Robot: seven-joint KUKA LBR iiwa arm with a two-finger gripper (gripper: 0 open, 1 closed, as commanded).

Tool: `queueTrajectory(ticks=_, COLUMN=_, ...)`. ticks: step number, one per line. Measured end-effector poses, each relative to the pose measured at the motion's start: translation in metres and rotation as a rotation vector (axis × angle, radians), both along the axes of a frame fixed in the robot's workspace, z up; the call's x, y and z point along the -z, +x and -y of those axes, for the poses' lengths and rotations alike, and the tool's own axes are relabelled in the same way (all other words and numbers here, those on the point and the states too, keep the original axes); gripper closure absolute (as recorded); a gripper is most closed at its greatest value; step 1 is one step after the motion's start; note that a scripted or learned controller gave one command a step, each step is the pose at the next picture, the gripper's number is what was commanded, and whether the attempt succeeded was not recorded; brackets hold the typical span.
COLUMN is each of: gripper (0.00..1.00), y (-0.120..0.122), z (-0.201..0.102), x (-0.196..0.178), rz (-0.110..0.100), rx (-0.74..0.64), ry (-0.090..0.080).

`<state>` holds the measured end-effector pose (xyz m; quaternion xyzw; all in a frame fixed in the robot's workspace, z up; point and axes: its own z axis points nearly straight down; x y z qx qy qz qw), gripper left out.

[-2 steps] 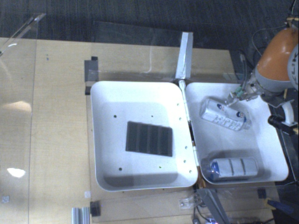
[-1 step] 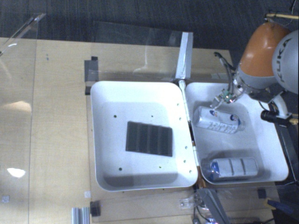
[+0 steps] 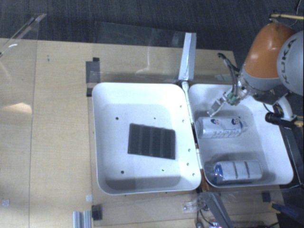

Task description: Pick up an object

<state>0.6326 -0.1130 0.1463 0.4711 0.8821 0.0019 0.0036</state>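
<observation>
In the camera view, we see the gripper point(image 3: 219, 106) hanging over the far part of the right white bin point(image 3: 275, 148), reaching in from the right under the grey arm with the orange band point(image 3: 268, 56). Whether its jaws stand wide or narrow we cannot tell; nothing shows between them.

Just near of the gripper lies a silver can with blue printing point(image 3: 221, 127), on its side, its long axis running left to right across the bin. We judge it the closest thing to take: the jaws would need to drop toward the near side and close across its short width.

Nearer still, well apart from the gripper, a clear bottle with a blue cap point(image 3: 237, 171) lies parallel, cap pointing left.

In the left white bin point(image 3: 109, 103) rests a dark ribbed rectangular pad point(image 3: 152, 140).
</observation>
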Motion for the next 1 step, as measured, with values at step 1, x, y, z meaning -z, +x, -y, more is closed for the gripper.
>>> queueTrajectory(ticks=1, gripper=0.0, y=-0.0179, z=-0.0039, x=-0.0459, rz=-0.001, rx=0.17, ry=0.001)
